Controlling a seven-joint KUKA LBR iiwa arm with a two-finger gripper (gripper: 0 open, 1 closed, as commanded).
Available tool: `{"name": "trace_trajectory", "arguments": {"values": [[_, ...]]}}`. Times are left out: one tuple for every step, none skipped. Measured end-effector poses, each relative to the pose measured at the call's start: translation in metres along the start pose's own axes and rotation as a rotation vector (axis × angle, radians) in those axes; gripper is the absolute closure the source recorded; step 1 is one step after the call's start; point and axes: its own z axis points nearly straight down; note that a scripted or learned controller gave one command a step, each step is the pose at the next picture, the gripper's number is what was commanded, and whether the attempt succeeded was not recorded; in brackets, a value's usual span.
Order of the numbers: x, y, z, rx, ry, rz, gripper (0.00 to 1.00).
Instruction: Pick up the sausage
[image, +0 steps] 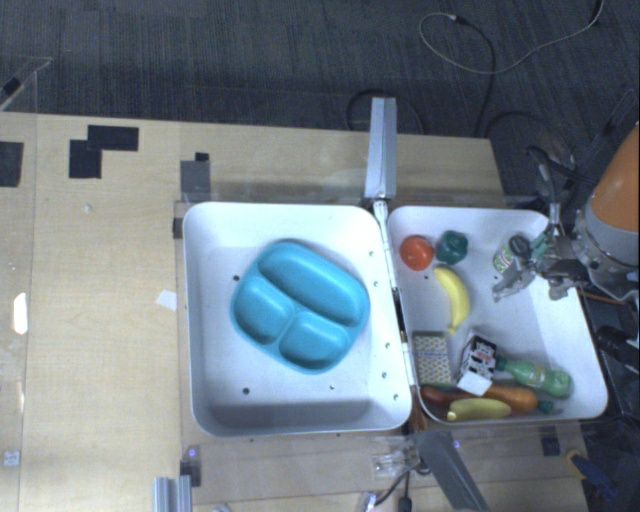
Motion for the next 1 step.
{"name": "trace_trajectory", "arguments": {"values": [[0.0504,0.0474,0.1357,-0.001,0.000,-0.072,0.00]]}}
